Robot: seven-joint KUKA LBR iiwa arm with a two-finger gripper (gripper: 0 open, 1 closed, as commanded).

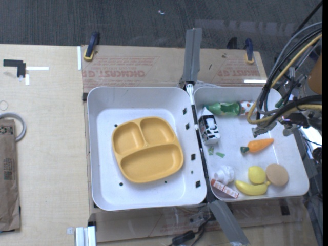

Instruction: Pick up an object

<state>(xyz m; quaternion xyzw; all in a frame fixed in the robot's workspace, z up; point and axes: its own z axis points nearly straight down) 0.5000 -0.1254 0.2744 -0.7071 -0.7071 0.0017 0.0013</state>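
Nearest the camera, at the front edge of the right white bin [302, 186], a yellow toy banana [251, 188] is seen lying curved, touching a yellow lemon [257, 175] just behind it. A tan, egg-shaped piece [277, 175] is set just beside the lemon on the right. A flat red-and-white packet [224, 189] is seen at the bin's front left corner, with a small crumpled white object [224, 174] just behind it. An orange toy carrot [259, 145], its green end turned left, is shown lying near the middle of the bin. A green leafy toy vegetable [224, 108] is placed along the far wall, and a small black-and-white item [208, 128] is seen by the left wall, too blurred to be named. The gripper [261, 130] is pictured just behind the carrot, reaching in from the right under a tangle of black and yellow cables [287, 70]; whether its claw is apart or together cannot be told, and nothing is seen clamped in it. A yellow three-compartment plate [147, 148] is shown lying flat in the left white bin [100, 152]. Cardboard [133, 65] is clamped to the bench behind both bins.
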